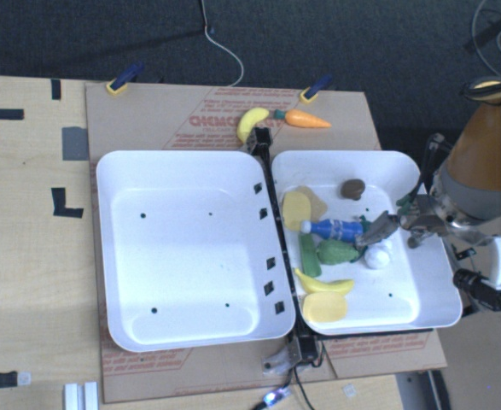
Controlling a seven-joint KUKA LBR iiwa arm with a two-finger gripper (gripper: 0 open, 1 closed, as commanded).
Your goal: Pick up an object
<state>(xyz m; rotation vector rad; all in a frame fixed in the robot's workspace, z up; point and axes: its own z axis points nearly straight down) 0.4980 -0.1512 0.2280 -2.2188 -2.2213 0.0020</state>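
1. Left bin point(131, 186): no action required.
2. Right bin point(404, 310): the blue tube point(335, 228) lies mid-bin among toy foods.
3. Gripper point(368, 236): at the tube's right end; finger state cannot be determined.
4. Step: approach. Next: confirm closure, then lift.

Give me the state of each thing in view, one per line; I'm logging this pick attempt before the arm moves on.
End effector: low in the right white bin, over the toys.
Blue tube-shaped toy: lying flat by the end effector.
Green toy: lying beneath the blue one.
Small white ball: resting on the bin floor.
Yellow toy banana: lying in the bin.
Orange toy carrot: lying on cardboard outside the bins.
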